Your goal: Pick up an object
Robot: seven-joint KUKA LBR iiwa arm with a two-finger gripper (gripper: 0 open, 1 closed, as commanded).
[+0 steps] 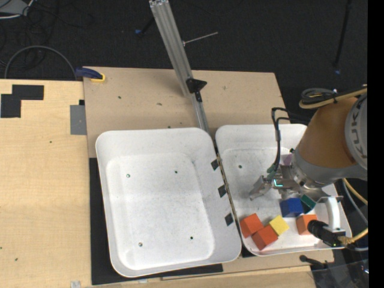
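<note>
From my screen I see the arm [336,143] reaching in from the right over the right bin [252,143], its orange band filling much of that corner. The gripper [262,189] sits low over the bin's floor, near the middle of the bin; I cannot tell how it is set, as it is small and partly blurred, and I see nothing held in it.

The objects lie clustered in the near right part of that bin. A blue block [292,207] sits just right of the gripper, close under the wrist, with a dark green piece [308,202] touching its right side. Nearer to me, an orange-red block [251,224] lies beside a second, darker red block [264,237], and a yellow block [279,225] sits just beside them. Another orange piece [305,223] lies farther right, next to a black part of the rig. All look like small, plain, solid-coloured cubes.

The left bin [120,155] sits alongside, the two touching along a shared edge.
</note>
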